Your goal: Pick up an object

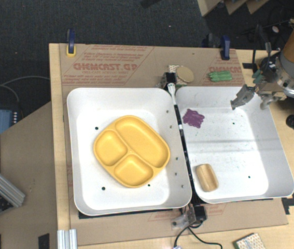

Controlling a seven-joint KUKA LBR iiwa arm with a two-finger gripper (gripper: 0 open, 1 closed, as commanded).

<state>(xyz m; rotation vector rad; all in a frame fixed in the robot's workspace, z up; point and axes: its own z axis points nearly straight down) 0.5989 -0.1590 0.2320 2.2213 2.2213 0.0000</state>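
We found the gripper (251,98) hanging over the far right corner of the right bin (271,154), its two fingers spread apart with nothing between them, so we judged the pick not yet begun. Two things lay in that bin: a tan block (206,177) near the front left corner, just beside the wall shared with the left bin (79,139), and a purple piece (193,118) at the back left, well apart from the block. We took the tan block as the likelier target (the task named no particular thing). It looked to us light, stiff and rounded at its ends, perhaps wood or foam, and its smooth sides might slip a little under metal fingers. Its long axis ran roughly from the back of the bin towards the front, tilted slightly, so we judged the hold best taken across the short width at mid-length. The purple piece seemed flat, thin and irregular, hard to get fingers under. A yellow divided plate (131,150) sat in the left bin.
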